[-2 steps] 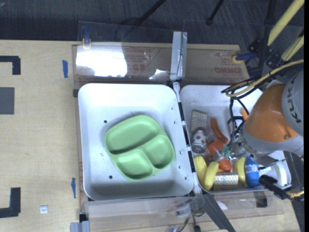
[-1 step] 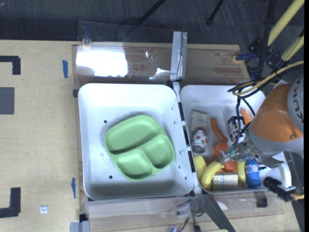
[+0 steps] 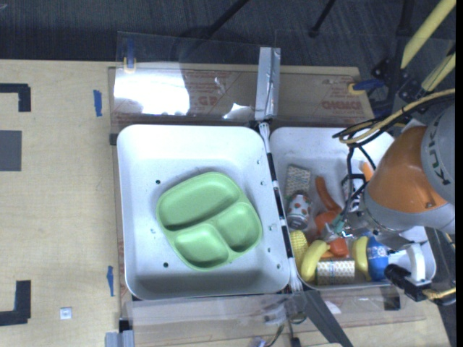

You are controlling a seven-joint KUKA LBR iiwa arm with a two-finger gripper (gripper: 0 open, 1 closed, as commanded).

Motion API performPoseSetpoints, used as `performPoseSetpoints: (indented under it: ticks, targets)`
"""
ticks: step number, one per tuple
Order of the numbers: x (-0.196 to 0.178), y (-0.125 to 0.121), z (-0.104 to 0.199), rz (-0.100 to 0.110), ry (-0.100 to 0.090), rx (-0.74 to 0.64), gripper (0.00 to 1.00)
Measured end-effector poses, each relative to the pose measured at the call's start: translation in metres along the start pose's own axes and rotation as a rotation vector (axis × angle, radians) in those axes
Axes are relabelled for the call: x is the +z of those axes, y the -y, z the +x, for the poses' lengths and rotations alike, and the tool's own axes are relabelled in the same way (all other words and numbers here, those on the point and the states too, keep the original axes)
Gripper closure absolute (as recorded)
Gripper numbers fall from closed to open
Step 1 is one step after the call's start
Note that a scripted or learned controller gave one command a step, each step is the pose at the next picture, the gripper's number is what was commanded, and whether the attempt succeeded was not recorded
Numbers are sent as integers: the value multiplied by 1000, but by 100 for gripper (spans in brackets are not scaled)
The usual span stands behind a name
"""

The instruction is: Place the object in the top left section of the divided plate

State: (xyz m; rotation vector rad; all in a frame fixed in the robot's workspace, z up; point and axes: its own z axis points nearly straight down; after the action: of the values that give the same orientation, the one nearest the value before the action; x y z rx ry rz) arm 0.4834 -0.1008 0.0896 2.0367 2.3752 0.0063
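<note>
Bench: wooden top, two white bins (image 3: 137, 194) side by side.
Plate (image 3: 209, 219): one, green, three sections, tilted in left bin.
Right bin: banana (image 3: 312, 257), blue bottle (image 3: 376, 259), can (image 3: 337, 270), orange pieces, jumbled.
Gripper (image 3: 341, 225): low over the clutter; grip hidden, cannot tell.
Arm (image 3: 405, 176): cut off at right.
</note>
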Motion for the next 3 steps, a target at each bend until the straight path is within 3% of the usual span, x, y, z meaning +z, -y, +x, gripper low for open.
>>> performPoseSetpoints:
  ticks: [1, 2, 3]
  targets:
    - [0, -2, 4, -2, -4, 319, 100]
    - [1, 2, -39, -2, -2, 263, 100]
    - [1, -9, 3, -3, 0, 498, 100]
